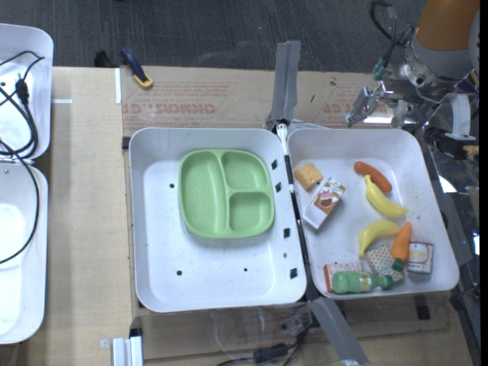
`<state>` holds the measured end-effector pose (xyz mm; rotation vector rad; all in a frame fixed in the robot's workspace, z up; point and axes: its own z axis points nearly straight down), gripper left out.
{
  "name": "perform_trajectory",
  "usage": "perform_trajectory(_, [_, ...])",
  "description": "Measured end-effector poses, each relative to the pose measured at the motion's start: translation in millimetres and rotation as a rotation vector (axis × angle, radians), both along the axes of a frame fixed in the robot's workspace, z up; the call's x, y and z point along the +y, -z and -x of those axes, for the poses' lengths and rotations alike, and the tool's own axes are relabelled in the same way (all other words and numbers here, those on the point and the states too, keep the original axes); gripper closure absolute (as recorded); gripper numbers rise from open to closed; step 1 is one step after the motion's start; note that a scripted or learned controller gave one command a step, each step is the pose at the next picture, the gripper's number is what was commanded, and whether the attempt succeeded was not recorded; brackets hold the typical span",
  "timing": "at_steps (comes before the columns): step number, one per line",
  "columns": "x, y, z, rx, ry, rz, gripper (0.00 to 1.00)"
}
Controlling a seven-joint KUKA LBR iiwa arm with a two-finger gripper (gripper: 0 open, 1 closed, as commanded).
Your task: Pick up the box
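a: report arm position.
b: arm enters at upper right. gripper sits above the far rim of the right bin, near its back left corner, well apart from the contents.

a: gripper state?
b: cannot tell. metal parts and cables crowd the tip; the opening is not readable, and nothing is seen held in it.

a: locate the box.
b: box lies in the right bin, left half, tilted, white with a red and brown print. a cracker lies just beside it at upper left.

a: other contents of the right bin?
b: sausage at upper middle; banana just below it; second banana lower down, touching a carrot. a can sits right of the carrot. a green bottle lies along the near wall, over a flat packet.

a: left bin?
b: left bin holds a green tray with three compartments, set toward the back.

a: bench?
b: a blue and yellow clamp lies on the cardboard behind the bins.
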<state>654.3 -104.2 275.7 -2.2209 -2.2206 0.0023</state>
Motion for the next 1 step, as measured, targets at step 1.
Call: perform_trajectory(1, [-22.7, 153.4, -3.5, 0.002, -0.06, 0.0, 0.0])
